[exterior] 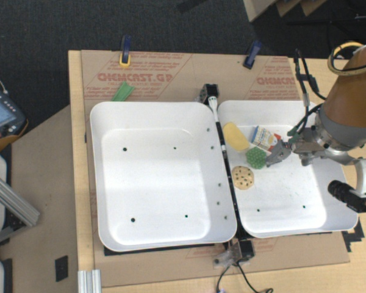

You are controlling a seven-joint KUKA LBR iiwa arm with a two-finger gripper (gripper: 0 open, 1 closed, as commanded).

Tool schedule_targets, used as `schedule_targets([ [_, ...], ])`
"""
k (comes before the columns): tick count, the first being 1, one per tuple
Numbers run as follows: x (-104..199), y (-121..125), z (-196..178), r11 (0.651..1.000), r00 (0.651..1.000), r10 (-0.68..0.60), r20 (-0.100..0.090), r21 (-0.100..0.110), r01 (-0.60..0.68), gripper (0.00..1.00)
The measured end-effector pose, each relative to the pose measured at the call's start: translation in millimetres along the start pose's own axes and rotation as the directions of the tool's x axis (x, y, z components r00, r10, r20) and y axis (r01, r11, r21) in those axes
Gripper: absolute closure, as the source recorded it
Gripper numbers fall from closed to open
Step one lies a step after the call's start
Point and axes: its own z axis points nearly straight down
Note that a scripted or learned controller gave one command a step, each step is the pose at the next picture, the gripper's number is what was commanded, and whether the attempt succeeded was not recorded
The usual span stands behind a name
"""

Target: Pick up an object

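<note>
In the right bin (293, 209) lie a yellow lemon-shaped object (235, 136), a small white, blue and orange packet (263, 138), a green knobbly ball (256, 158) and a round speckled cookie (243, 177). They are clustered near the bin's left wall. My gripper (277, 154) reaches in from the right and sits low, just right of the green ball and below the packet. Whether it touches either one is unclear. The arm's orange band (352, 93) is above it at the right edge.
The left bin (152, 176) lies beside the right one, with a black divider strip (222, 163) between them. Both rest on a cardboard sheet (171, 72) held by clamps at the back. A black part of the arm (348, 194) overhangs the right bin's right rim.
</note>
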Motion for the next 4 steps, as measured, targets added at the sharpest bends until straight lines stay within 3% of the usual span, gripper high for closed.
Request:
schedule_targets([
  [1, 18.8, 1.9, -241.6, 1.0, 1.0, -0.004, 0.003, -0.022, 0.004, 0.0],
  [2, 59.2, -41.4, -343.3, 1.0, 1.0, -0.006, 0.0, -0.016, 0.006, 0.0],
  [3, 57.4, -39.5, -346.8, 1.0, 1.0, -0.002, 0.002, -0.006, 0.002, 1.0],
  [4, 126.7, -40.6, -335.0, 1.0, 1.0, -0.009, -0.001, 0.003, 0.009, 1.0],
])
